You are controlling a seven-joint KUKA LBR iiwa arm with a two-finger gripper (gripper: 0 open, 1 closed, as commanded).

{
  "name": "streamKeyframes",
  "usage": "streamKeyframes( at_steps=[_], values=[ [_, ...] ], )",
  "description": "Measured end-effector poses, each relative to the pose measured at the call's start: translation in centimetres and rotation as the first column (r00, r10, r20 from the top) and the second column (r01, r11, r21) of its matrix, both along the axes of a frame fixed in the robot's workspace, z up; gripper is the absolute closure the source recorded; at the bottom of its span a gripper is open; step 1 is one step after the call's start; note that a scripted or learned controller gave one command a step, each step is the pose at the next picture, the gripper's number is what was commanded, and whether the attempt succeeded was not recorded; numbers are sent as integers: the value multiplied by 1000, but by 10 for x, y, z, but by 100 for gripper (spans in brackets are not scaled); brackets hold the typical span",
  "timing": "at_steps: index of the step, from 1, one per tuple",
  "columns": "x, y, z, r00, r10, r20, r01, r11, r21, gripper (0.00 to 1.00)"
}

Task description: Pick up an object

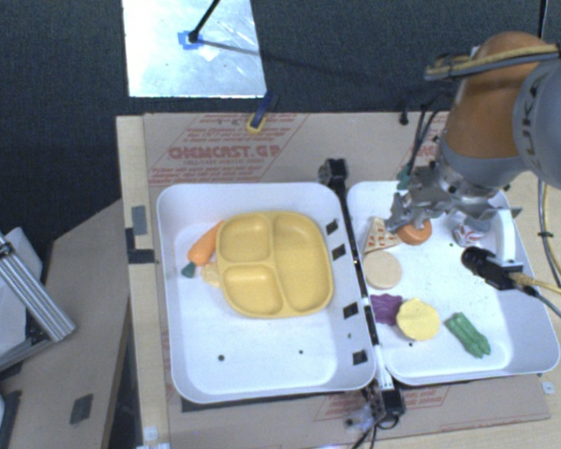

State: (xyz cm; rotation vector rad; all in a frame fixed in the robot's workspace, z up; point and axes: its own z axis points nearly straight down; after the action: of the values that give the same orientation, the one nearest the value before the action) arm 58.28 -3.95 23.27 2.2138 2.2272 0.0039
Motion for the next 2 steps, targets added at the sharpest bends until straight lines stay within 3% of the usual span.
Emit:
streamKeyframes(
  at_steps=[2],
  values=[
    [-1, 0, 0, 1000, -3, -1, 3, 1000, 0, 100]
  ],
)
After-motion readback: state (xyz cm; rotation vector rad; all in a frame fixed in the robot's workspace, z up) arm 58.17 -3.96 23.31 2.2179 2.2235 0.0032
